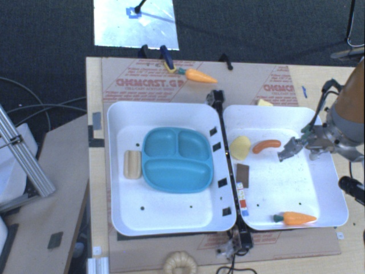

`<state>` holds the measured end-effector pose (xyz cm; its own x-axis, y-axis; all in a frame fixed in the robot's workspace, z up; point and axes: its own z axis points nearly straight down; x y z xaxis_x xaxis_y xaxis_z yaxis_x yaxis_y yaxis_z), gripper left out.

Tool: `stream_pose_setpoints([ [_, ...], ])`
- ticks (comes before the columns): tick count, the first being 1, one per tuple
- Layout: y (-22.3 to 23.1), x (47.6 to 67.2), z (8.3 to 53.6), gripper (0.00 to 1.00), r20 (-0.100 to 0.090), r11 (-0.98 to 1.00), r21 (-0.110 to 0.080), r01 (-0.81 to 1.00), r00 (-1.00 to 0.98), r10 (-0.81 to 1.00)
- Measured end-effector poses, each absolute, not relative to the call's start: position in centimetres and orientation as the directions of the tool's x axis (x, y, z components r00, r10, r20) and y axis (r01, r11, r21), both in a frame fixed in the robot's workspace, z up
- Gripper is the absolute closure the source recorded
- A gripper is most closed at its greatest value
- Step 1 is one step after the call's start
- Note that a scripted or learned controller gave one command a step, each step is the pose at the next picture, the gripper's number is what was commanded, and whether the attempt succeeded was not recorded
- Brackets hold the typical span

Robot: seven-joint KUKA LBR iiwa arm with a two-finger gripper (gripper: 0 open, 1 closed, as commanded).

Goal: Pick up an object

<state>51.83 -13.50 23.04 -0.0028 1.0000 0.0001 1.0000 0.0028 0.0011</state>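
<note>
Nearest the camera, at the bench's front edge, lies a pale ring-shaped toy (181, 262), outside both white bins. Behind it, the left bin (117, 153) holds a blue divided plate (176, 158) with a small tan block (132, 164) just beside its left side. The right bin (336, 207) holds an orange carrot (295, 218) near its front wall, a brown block (242, 174) by the divider, a yellow lemon-like piece (240, 147), and a red sausage (266, 146) just right of that piece. A second carrot (197, 75) rests on the bench behind the bins. The gripper (288, 148) reaches in from the right and hangs over the right bin, close to the sausage's right end; whether its fingers are parted or closed cannot be told, and nothing is visibly between them. Judging from this, the sausage is the likeliest target. A good attempt would centre over its middle, line the fingers across its narrow width, and descend without nudging the yellow piece.
</note>
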Motion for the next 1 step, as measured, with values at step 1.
stream_pose_setpoints([
  [1,-12.92,52.71,17.6,0.0,0.001,0.002,-0.003,1.0,-0.002,1.0],
])
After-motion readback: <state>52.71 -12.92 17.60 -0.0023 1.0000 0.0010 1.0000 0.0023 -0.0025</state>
